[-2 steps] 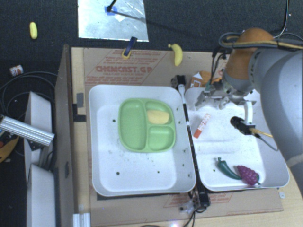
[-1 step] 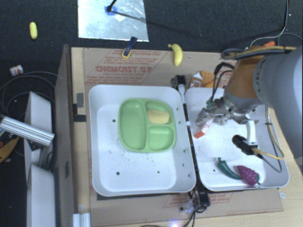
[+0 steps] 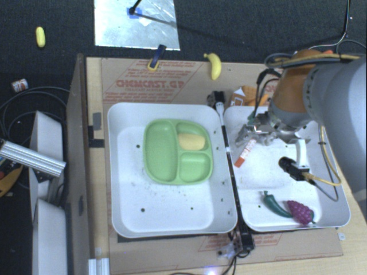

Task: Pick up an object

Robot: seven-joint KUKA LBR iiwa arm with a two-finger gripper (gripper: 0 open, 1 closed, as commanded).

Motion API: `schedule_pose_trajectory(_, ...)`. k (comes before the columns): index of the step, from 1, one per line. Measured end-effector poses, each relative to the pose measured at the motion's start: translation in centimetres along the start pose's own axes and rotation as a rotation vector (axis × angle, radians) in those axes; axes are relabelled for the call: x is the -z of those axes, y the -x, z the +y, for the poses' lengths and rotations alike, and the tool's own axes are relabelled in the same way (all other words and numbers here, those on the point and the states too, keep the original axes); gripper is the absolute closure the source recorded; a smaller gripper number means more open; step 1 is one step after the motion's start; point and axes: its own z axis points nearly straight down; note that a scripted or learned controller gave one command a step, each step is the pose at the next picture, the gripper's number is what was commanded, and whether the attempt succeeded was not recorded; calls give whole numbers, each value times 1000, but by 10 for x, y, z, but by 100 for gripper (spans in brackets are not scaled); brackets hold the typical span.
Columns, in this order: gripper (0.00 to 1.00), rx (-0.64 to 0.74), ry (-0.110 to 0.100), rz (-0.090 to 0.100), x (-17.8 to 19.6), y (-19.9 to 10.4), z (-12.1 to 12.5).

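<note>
A red and white marker (image 3: pixel 244 152) lies in the right bin (image 3: pixel 332 211) near its left wall, its long axis slanting from upper right down to lower left, red tip low. The gripper (image 3: pixel 256 132) hangs just above its upper end; whether it grips anything I cannot tell. Further down the bin lie a purple grape bunch (image 3: pixel 300 211) and a green stem (image 3: pixel 276 205). The left bin (image 3: pixel 129 211) bears a green divided plate (image 3: pixel 172 153) with a yellow piece (image 3: pixel 192 140).

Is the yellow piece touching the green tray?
Touching. In the camera view the yellow piece lies inside the upper right compartment of the green tray, resting on its floor.
</note>
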Motion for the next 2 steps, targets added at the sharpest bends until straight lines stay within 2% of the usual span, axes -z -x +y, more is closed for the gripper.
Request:
schedule_pose_trajectory(1,0,0,1,0,1,0,20)
schedule_pose_trajectory(2,0,-3,-4,0,-1,1,-12)
